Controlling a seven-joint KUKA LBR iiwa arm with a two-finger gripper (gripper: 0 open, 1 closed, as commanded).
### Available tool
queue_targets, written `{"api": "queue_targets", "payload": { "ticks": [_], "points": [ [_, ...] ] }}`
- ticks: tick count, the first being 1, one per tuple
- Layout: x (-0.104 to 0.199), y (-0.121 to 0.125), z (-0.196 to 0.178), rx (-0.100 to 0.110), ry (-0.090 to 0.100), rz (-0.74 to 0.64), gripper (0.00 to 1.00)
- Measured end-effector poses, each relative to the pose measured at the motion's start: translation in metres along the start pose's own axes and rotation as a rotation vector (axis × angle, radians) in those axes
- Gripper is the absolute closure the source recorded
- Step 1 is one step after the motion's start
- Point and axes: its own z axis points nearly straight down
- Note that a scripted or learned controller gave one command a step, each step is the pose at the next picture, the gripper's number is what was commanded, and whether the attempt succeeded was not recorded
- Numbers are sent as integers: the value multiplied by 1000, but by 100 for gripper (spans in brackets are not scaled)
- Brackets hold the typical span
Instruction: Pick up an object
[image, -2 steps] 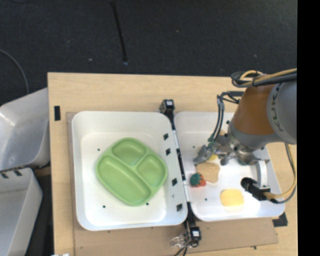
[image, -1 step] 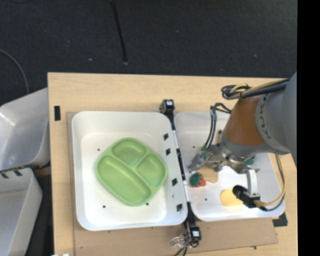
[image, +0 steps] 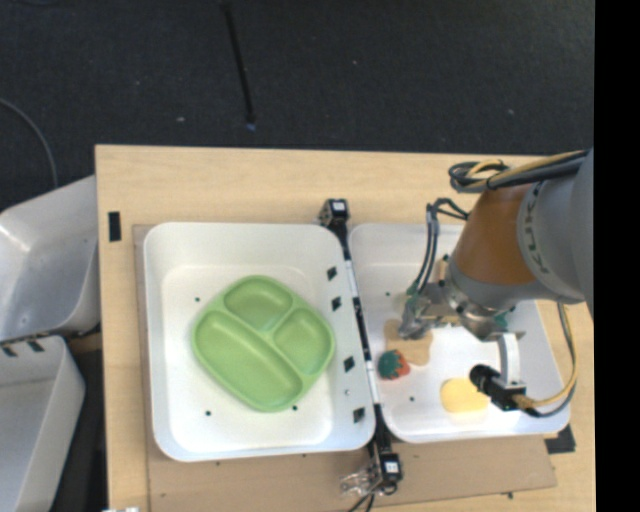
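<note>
In the right bin (image: 400, 425) lie a small red and green object (image: 392, 365), a tan flat piece (image: 412, 346) and a pale yellow object (image: 462, 396). My gripper (image: 413, 322) hangs low over the tan piece, just up and right of the red and green object. The arm's grey body and orange band hide much of the bin behind it. The yellow object lies apart, near the bin's front right.
The left bin (image: 165, 420) holds a green divided plate (image: 263, 342). A black clip rail (image: 351, 330) runs between the bins. Cables loop off the wrist (image: 520, 395) over the right bin's front right corner. Wooden bench (image: 120, 200) surrounds both bins.
</note>
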Motion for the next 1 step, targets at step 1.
{"api": "queue_targets", "payload": {
  "ticks": [1],
  "points": [
    [-1, 6, -44, 0, 1, -10, 100]
  ]
}}
